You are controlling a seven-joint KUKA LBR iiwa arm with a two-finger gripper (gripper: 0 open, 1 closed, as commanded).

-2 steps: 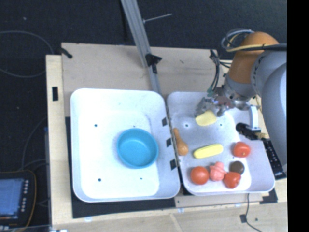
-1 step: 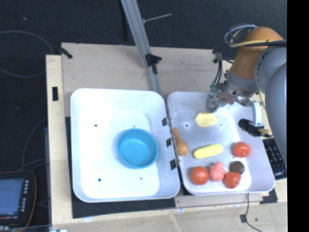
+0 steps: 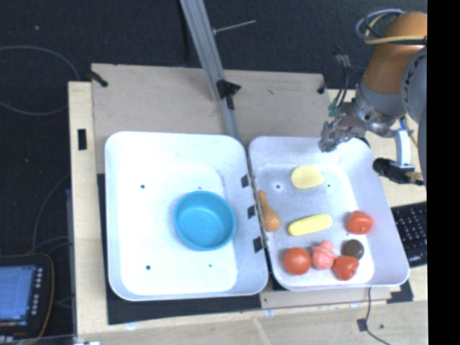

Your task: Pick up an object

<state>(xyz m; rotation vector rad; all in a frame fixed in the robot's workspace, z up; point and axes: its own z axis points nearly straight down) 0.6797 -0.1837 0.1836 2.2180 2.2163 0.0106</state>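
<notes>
The right bin point(image 3: 374, 192) holds several small items: a pale yellow lump point(image 3: 307, 177), a yellow banana-like piece point(image 3: 310, 225), an orange carrot-like piece point(image 3: 269, 212) by the left wall, red tomatoes point(image 3: 359, 223) point(image 3: 297, 260) point(image 3: 346, 267), a pink piece point(image 3: 324, 254) and a brown one point(image 3: 352, 248). My gripper point(image 3: 328, 143) hangs over the bin's far edge, up and right of the pale yellow lump, with nothing seen in it.
The left bin point(image 3: 129, 192) contains a blue bowl point(image 3: 205, 220). A grey metal pole point(image 3: 206, 49) slants from the top to the gap between the bins. A keyboard point(image 3: 411, 228) lies right of the right bin. A tablet point(image 3: 21, 293) sits at bottom left.
</notes>
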